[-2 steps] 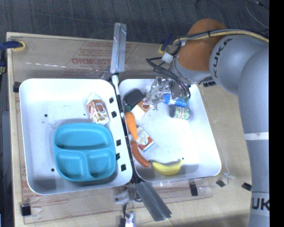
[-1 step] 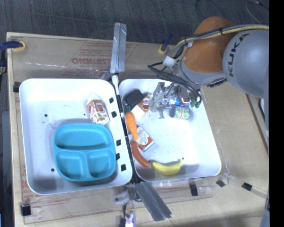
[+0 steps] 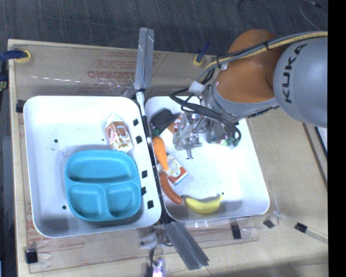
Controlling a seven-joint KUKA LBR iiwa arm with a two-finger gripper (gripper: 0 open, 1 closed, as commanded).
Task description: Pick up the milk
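Milk carton point(image 3: 119, 134) in left bin point(image 3: 40, 154) beside blue tray point(image 3: 102, 184); end effector point(image 3: 187, 136), grip state indiscernible, over right bin point(image 3: 248, 178) near carrot point(image 3: 160, 153): risk of grabbing the wrong item.

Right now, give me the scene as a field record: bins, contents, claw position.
left bin: blue divided tray; small milk carton lying just above the tray
right bin: carrot, small carton, hot dog, banana, dark object near the top left corner
claw: over the upper part of the right bin, to the right of the carrot
milk vs claw: milk sits in the other bin, apart from the claw
task status: milk not picked up
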